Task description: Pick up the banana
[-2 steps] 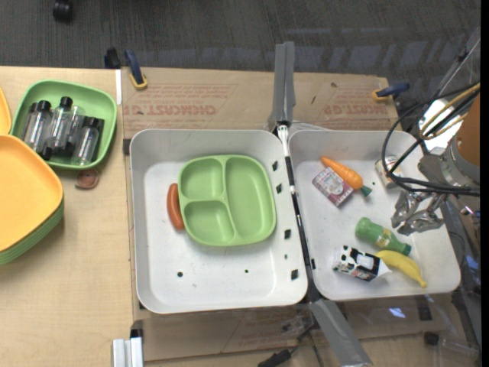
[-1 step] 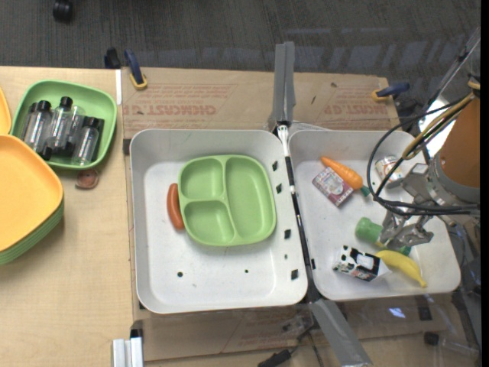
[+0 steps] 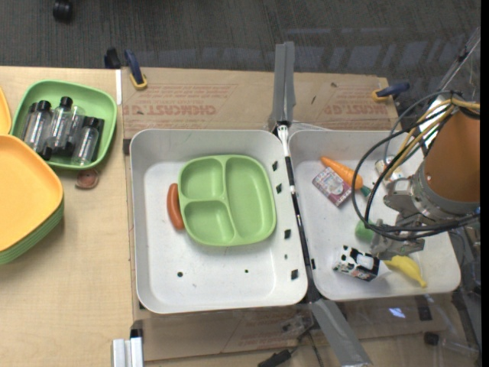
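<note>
You have the banana (image 3: 406, 269) lying in the right bin (image 3: 328, 285), near its front right corner, just beside a black-and-white toy (image 3: 357, 262). A carrot (image 3: 341, 172) and pink packet (image 3: 331, 186) lie further back. The left bin (image 3: 153, 281) holds a green divided plate (image 3: 227, 199). The pincer (image 3: 397, 239) hovers over the banana; whether it's open, you cannot tell.

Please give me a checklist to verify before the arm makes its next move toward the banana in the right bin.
1. Banana lies in the right bin, visible: ok.
2. Banana top uncovered: not ok, the arm overlaps its upper end.
3. Black and white object apart from the banana: ok, but near.
4. End effector above the banana: cannot tell exactly.
5. Banana already grasped: cannot tell.
6. Carrot and pink packet out of the way: ok.
</note>
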Controlling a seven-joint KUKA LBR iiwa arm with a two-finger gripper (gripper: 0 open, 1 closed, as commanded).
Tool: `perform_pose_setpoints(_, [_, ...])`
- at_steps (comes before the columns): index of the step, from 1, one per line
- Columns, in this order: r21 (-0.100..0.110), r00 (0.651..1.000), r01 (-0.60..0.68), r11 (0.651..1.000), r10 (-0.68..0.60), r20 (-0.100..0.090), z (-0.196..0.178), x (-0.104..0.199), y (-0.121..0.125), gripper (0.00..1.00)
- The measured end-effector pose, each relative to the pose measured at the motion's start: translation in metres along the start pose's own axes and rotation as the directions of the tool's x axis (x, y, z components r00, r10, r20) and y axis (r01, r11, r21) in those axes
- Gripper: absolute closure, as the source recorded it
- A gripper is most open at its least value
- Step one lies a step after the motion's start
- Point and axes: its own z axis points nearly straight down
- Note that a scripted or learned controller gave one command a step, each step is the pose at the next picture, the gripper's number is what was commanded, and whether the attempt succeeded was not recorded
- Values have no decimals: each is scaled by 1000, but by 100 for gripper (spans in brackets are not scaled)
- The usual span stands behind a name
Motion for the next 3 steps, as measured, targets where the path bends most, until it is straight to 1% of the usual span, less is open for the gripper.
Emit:
perform_pose_setpoints(1, [2, 973, 231, 973, -231, 2, -21, 50, -31, 100])
perform_pose_setpoints(2, [-1, 804, 595, 804, -595, 2, 3, 28, -9, 100])
perform_pose_setpoints(3, [1, 704, 710, 704, -710, 2, -59, -34, 11, 100])
